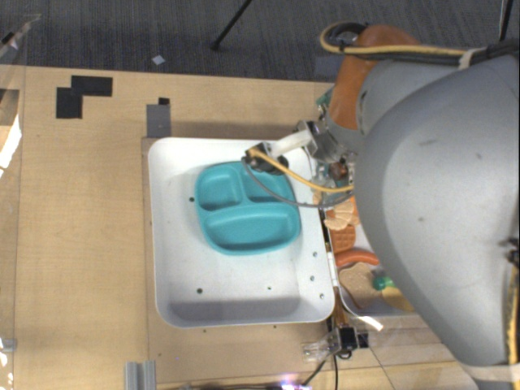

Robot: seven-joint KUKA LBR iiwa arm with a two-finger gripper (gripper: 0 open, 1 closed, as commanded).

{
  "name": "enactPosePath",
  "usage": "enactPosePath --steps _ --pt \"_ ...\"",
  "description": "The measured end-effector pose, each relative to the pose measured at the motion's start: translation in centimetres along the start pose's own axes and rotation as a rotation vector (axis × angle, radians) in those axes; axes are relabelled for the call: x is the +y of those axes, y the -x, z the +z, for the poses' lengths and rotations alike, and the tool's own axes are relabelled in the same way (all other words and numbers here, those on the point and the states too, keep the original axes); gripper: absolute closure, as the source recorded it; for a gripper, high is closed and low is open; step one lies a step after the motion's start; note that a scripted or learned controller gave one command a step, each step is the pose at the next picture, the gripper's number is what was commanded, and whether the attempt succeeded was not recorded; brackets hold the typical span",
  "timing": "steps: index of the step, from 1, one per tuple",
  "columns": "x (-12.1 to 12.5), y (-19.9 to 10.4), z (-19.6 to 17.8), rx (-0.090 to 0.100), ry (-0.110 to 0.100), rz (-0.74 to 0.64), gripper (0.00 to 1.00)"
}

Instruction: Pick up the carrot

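Observation:
The carrot point(357, 258) is a small orange piece lying in the right bin point(351, 299), close to that bin's left wall, and the grey arm hides its right end. My gripper point(331, 166) hangs over the wall between the two bins, above and behind the carrot and apart from it. The big grey arm covers most of the right bin.
A teal divided plate point(244, 210) lies in the left bin point(175, 242). Beside the carrot sit a pale ridged food piece point(345, 212), a brownish-orange one point(343, 236) and a small green item point(382, 283). Black marks point(81, 94) are on the wooden bench.

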State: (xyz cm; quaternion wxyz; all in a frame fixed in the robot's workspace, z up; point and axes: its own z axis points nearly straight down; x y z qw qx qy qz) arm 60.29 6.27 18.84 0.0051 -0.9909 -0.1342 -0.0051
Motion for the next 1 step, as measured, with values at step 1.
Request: enactPosePath --steps 1 --pt "6.32 3.82 -6.28 -0.006 0.011 0.058 1.0"
